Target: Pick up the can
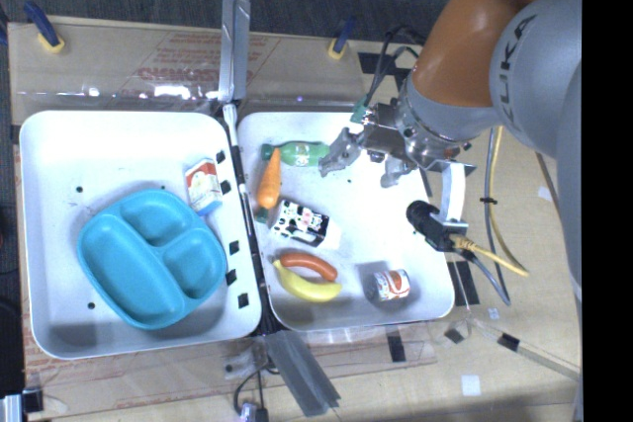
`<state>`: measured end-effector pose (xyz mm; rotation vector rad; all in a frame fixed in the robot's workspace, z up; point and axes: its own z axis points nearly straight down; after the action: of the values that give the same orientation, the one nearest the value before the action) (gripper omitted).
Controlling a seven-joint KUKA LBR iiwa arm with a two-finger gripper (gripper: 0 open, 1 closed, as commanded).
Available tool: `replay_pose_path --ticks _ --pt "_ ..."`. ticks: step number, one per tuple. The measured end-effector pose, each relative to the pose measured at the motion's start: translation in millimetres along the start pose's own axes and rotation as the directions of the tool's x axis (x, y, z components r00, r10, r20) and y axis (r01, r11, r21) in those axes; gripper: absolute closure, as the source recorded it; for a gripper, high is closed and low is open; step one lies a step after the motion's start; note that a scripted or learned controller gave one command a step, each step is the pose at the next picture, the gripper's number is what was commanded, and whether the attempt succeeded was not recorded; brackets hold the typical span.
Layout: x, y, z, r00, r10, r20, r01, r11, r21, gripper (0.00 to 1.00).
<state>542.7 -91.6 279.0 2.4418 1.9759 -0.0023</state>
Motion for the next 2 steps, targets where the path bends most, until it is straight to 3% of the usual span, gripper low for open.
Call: replay_pose_path --ticks 1,2 --pt "-69.6 -38.0 101.1 0.999 0.051 -0.001 -0.051 0.999 0.004 0.00" --pt "-112.8 -44.5 153.9 0.994 0.111 -0.001 -0.111 0.994 0.004 0.00"
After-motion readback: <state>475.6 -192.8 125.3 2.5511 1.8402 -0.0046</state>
